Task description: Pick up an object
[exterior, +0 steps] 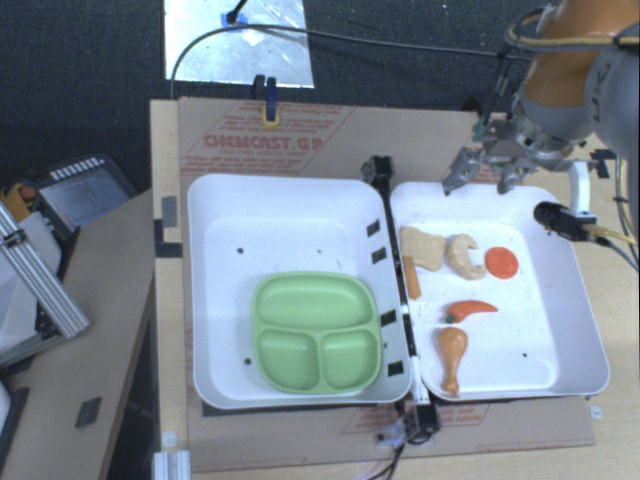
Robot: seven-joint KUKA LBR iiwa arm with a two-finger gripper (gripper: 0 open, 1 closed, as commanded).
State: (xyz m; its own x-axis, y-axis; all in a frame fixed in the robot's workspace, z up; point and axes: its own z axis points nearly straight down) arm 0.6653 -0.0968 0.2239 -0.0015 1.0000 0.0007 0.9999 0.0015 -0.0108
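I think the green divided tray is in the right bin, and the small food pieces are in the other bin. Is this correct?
Not quite. The camera view shows the green divided tray in the left bin, not the right one. The small food pieces, such as the red chili and the drumstick, lie in the other bin, the right bin.

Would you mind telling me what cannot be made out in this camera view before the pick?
- Gripper: small and dark against the bench at the right bin's far rim; its grip state is unclear.
- Arm: cut off by the top and right edges.
- Pale pieces: too blurred to identify.
- Green tray: hides the left bin's floor beneath.
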